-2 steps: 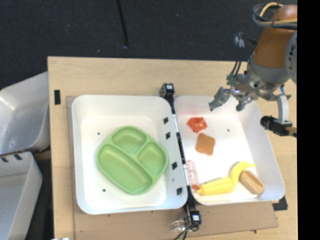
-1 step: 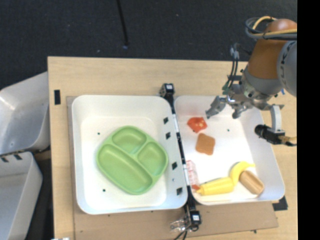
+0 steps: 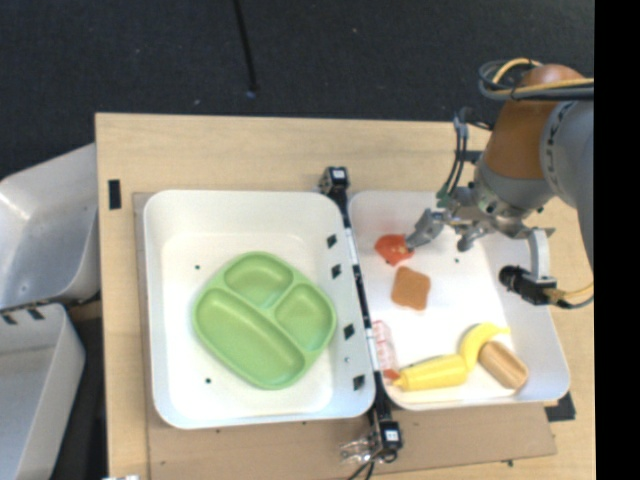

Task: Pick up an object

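My gripper [image 3: 446, 234] hangs over the back of the right bin [image 3: 530, 313], open, with nothing between its fingers. Its left finger [image 3: 425, 229] is just right of a small red piece [image 3: 392, 249] lying near the bin's back left. A brown square piece [image 3: 411, 289] lies a little in front of that. Along the front of the bin are a yellow banana [image 3: 482, 340], a yellow corn-like piece [image 3: 433, 373] and a tan bread roll [image 3: 503, 366].
The left bin [image 3: 170, 268] holds a green divided plate [image 3: 264, 318]. A small clear pinkish item [image 3: 383, 346] lies against the right bin's left wall. A black divider with clips [image 3: 352, 288] runs between the bins. The arm's wrist and cables [image 3: 525, 158] stand over the back right.
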{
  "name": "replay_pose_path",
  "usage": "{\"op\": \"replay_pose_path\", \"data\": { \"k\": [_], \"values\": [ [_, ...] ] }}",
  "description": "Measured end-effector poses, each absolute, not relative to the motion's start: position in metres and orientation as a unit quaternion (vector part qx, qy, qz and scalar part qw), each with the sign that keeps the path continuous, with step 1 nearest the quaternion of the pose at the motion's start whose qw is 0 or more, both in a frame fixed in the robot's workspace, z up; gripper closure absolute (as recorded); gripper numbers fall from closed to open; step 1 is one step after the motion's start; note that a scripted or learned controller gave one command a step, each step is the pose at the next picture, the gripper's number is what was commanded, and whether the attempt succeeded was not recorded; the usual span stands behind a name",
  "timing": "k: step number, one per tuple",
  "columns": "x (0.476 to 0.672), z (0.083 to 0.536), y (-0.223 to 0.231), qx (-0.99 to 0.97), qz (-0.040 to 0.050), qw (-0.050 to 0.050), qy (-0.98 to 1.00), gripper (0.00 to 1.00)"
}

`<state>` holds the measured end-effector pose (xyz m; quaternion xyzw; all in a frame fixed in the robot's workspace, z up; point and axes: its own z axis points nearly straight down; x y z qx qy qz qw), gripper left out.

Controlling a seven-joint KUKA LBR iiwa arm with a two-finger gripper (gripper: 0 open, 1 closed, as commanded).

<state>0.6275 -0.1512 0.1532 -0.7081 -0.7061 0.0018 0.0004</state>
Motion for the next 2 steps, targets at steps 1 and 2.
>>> {"op": "replay_pose_path", "data": {
  "k": [1, 2],
  "values": [
    [0.629, 0.105, -0.152, -0.709, -0.0014, -0.001, -0.705, 0.0],
    [0.633, 0.122, -0.153, -0.71, -0.0047, -0.006, -0.705, 1.0]
  ]
}}
